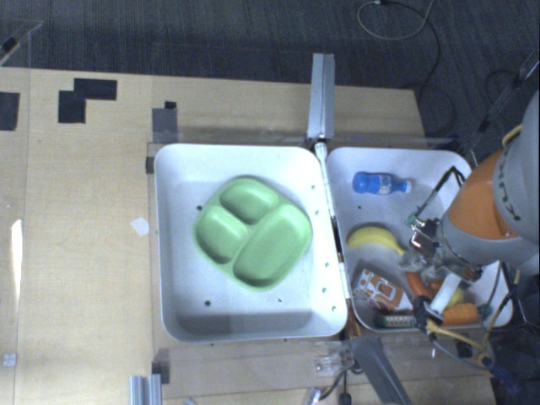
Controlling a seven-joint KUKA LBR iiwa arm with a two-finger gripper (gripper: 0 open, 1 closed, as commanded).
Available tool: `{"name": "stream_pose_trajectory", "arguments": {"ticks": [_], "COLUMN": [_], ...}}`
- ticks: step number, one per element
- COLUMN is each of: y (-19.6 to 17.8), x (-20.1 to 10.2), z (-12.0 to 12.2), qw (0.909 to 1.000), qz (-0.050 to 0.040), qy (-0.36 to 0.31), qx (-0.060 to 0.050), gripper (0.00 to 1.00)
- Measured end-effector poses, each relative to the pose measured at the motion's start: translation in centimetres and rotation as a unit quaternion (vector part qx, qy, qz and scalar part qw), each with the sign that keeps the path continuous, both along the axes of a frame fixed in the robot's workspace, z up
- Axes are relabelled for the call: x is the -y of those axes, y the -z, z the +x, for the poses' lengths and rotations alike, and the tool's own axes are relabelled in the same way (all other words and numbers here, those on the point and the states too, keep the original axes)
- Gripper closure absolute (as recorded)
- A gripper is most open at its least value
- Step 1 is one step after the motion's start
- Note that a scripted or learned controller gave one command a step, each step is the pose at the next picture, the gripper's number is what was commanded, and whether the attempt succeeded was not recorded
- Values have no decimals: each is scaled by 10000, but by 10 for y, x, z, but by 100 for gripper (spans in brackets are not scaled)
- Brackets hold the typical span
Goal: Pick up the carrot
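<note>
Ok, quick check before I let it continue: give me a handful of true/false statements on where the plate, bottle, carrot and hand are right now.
1. The green plate lies in the left bin. True.
2. The blue bottle lies on the green plate. False: it lies in the right bin, near its far edge.
3. The hand is over the right bin. True.
4. The carrot lies in the left bin. False: it lies at the near edge of the right bin, beside the hand.
5. The banana shares the bottle's bin. True.
</note>
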State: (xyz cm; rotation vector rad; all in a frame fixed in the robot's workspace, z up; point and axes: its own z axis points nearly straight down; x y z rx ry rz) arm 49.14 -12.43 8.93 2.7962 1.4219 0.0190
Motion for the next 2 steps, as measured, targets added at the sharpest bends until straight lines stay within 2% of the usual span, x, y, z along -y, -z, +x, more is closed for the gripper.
{"name": "stream_pose_trajectory", "arguments": {"ticks": [1,2], "y": [-81,-115], "x": [54,16], "z": [-3,5], "qw": [9970,9971], "qz": [-19,-21], "qy": [-775,-765], "qx": [-46,-45], "gripper": [100,100]}}
